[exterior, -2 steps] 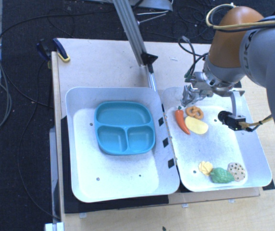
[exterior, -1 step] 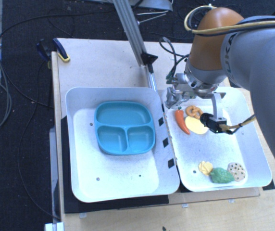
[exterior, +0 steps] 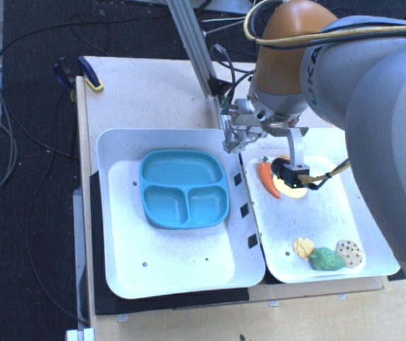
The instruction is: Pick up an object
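Observation:
My gripper (exterior: 233,139) hangs over the far end of the strip where the two bins meet, just past the blue tray's far right corner. No object shows in it. In the right bin (exterior: 345,212), an orange carrot (exterior: 267,180) lies just right of and nearer than the gripper, beside a pale yellow piece (exterior: 293,189) that the arm partly covers. At that bin's near end lie a green leafy item (exterior: 326,259), a small yellow piece (exterior: 303,246) and a speckled cookie (exterior: 349,253). A blue three-compartment tray (exterior: 184,188) sits in the left bin (exterior: 118,212).
A slanted metal bar (exterior: 192,38) rises behind the bins, close to the gripper. The arm's large grey body (exterior: 373,98) covers the right bin's far right part. A yellow-and-blue clamp (exterior: 89,77) sits at the bench's far left corner.

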